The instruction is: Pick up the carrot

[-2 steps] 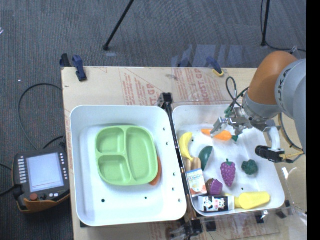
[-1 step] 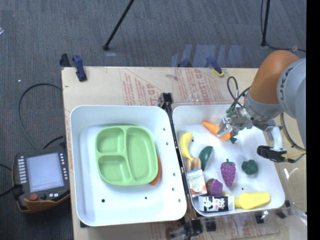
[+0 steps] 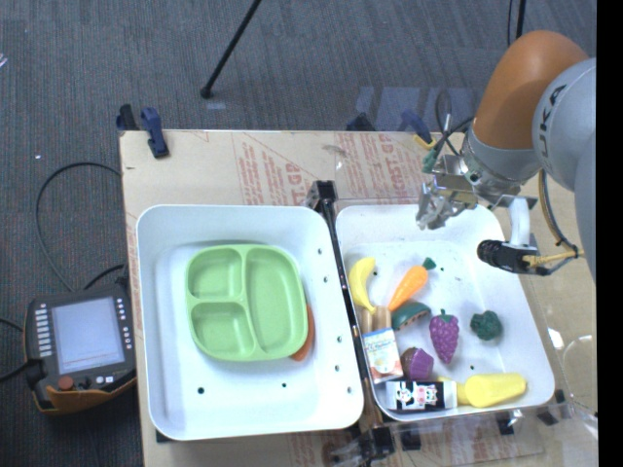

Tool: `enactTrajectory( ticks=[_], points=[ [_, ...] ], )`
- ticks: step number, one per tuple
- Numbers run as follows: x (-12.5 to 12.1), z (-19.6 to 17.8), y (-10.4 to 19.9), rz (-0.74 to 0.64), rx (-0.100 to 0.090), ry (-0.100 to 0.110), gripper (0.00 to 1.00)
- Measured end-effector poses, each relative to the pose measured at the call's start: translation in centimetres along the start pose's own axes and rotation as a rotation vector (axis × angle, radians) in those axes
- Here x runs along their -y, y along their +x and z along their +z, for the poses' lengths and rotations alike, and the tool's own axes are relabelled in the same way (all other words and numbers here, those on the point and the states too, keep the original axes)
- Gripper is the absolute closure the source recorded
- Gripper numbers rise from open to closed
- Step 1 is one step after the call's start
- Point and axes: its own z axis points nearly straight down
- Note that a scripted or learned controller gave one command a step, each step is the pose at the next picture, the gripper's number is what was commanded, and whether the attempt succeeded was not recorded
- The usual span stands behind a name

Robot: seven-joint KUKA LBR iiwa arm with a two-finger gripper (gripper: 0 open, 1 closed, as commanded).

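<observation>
Lying carrot (image 3: 410, 284) below-left of gripper (image 3: 434, 216), apart.

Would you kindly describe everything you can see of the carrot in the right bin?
The carrot is a small orange toy, plastic by its look, with a green stub at its upper right end. It lies flat and slanted on the floor of the right bin, tapering down-left, between the banana and the purple grapes. Its tip meets a dark green-and-orange piece below. The gripper is above it, apart.
</observation>
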Motion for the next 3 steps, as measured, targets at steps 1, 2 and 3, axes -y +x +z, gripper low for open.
enactTrajectory(
  ticks=[1,2,3],
  points=[
    [0.3,0.6,-0.2,0.002,0.003,0.011,0.0],
    [5.0,12.4,-1.4,-0.016,0.001,0.014,0.0],
    [4.9,11.4,-1.6,-0.01,0.0,0.015,1.0]
  ],
)
